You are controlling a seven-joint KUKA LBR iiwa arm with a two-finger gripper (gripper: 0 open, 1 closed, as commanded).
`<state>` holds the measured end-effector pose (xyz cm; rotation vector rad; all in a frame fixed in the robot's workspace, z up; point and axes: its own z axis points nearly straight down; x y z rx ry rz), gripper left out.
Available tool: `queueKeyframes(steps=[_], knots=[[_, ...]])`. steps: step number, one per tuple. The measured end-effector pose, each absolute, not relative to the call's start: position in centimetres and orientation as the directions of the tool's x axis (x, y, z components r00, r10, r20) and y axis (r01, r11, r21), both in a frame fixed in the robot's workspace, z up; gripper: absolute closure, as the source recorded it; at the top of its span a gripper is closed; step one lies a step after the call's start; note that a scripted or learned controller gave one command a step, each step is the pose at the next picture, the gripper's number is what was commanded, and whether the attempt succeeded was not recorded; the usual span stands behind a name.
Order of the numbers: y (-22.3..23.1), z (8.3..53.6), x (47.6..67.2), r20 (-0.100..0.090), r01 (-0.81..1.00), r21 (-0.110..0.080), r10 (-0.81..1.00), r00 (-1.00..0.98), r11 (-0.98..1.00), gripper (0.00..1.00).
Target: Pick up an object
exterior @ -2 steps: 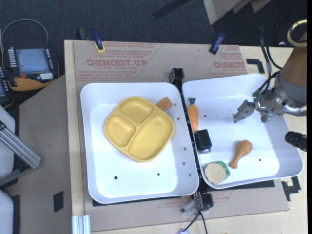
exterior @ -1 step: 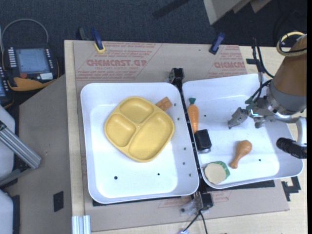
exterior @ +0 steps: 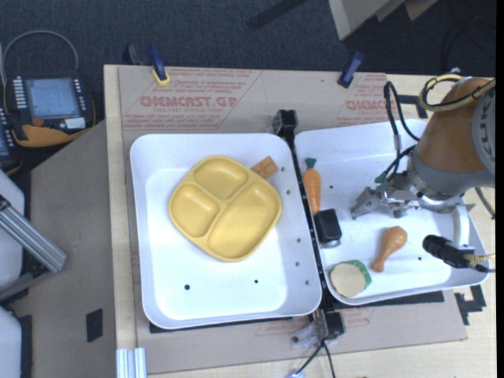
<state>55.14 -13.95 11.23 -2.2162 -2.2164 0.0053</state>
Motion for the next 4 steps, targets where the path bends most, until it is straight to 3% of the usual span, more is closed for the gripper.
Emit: queueKeyframes(steps=[1, 2, 4], knots=[[-14.2, 8.9, 55.3, -0.003, 1.000, 0.003, 1.000, 0.003, -0.003, 0.00], [-14.0, 10.3, 55.7, -0.001, 1.000, 0.017, 1.000, 0.000, 0.000, 1.00], [-14.6, 19.4, 56.5, -0.002, 1.000, 0.007, 1.000, -0.001, 0.001, 1.00]])
